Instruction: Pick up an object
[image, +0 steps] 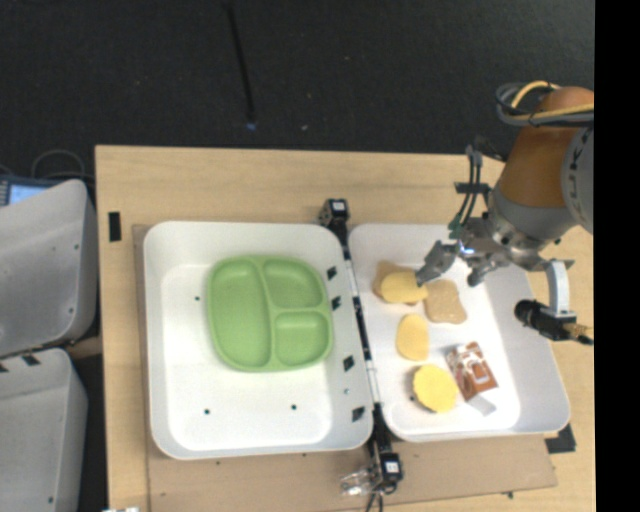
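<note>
The hand (462, 262) hangs spread and released over the right bin's (535, 400) upper edge, just above the tan bread slice (445, 301), with bare floor lower right.

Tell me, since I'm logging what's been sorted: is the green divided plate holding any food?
Empty. The green divided plate in the left bin shows bare compartments; the food pieces all lie in the right bin.

Robotics lab, wooden bench (230, 180), two white bins (160, 400), robot arm (540, 170)
</note>
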